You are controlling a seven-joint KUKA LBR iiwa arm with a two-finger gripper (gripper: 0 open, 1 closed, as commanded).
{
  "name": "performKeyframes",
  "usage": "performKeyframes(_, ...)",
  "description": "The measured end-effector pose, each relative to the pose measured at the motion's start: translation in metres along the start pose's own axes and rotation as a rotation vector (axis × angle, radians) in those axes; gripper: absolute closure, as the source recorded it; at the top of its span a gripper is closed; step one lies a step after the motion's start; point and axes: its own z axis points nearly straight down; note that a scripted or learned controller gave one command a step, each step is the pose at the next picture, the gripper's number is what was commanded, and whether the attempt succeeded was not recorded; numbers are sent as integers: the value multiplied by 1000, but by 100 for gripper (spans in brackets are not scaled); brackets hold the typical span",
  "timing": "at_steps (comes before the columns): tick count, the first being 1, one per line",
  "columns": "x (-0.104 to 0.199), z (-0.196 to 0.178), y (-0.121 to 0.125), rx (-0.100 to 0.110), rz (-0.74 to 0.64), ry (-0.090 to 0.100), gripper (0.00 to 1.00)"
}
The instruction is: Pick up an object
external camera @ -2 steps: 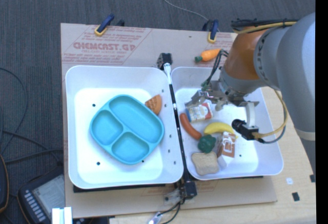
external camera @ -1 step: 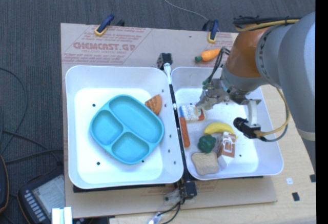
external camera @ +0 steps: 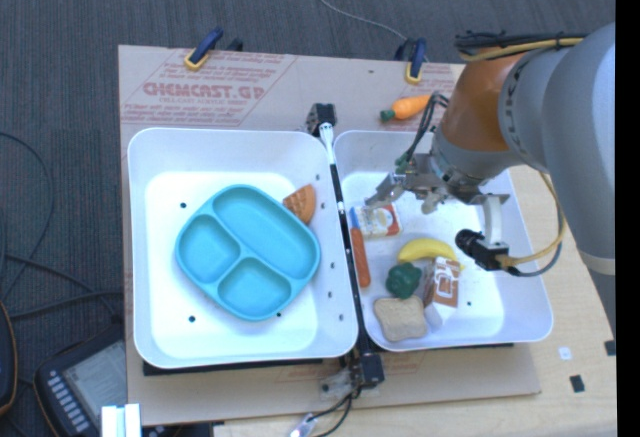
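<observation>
Carton (external camera: 380, 221) beneath gripper (external camera: 392, 193) (banana (external camera: 428, 249) nearby).

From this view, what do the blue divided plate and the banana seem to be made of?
The blue divided plate looks like moulded plastic with a smooth, matte finish: even colour, rounded compartment walls. The banana is probably a plastic toy: uniform bright yellow, with no brown marks, though the picture is too coarse to be sure.
</observation>
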Motion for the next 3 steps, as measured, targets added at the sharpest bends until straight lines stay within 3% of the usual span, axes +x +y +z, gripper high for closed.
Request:
performKeyframes(1, -8, 19, -61, -11, 0, -1, 0)
performKeyframes(2, -8, 7, -59, -14, 0, -1, 100)
performKeyframes(3, -8, 7, -60, -13, 0, -1, 0)
